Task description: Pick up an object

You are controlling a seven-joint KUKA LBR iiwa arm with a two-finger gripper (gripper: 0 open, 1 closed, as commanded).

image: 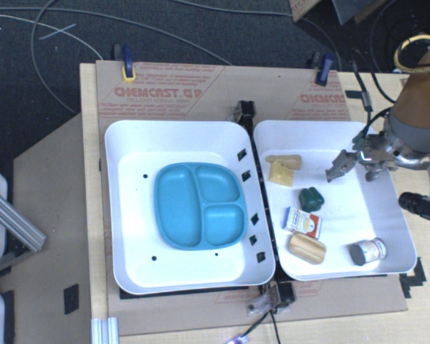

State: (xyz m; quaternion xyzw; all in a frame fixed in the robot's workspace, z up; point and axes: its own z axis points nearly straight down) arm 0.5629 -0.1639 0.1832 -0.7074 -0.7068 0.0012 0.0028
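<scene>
The pincer [352,165] hangs over the upper right part of the right shallow white bin [387,192], its dark fingers spread apart with nothing between them. Below and to its left in that bin lie a pale yellow sponge-like block [283,169], a dark green rounded lump [312,198], a small red, white and blue packet [302,222] and a tan wooden cylinder [307,248] just beneath the packet. A small grey-capped jar [367,251] lies on its side near the bin's lower right corner. The left white bin [129,192] holds a blue plastic divided plate [200,205]. Both bins sit on the brown cardboard-covered worktop [165,84].
</scene>
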